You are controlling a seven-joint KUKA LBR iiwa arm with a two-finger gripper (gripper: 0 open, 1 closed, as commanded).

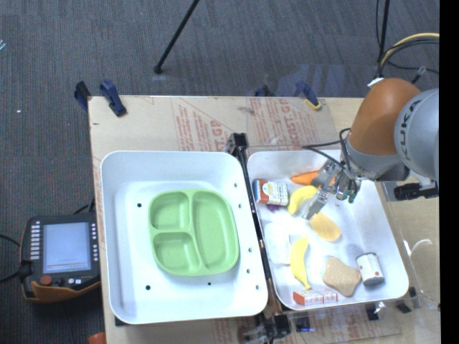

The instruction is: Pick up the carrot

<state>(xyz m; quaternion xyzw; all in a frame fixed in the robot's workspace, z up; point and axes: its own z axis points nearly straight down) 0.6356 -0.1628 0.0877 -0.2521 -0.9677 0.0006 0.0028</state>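
Note:
The carrot [305,177] is a small orange piece lying near the back of the right bin [384,224], next to a yellow banana-like piece [301,198]. My gripper [318,202] hangs low over the bin just right of and a little in front of the carrot, pointing down toward the left. Its tip sits between the yellow piece and a flat yellow slice [325,227]. Nothing can be seen held in it. The orange-banded wrist [380,124] rises behind it at the right.
The right bin also holds a red-labelled packet [271,192], a banana [299,259], a slice of bread [340,276], a small can [369,269] and a red-and-white box [315,297]. The left bin [118,192] holds a green divided plate [193,231].

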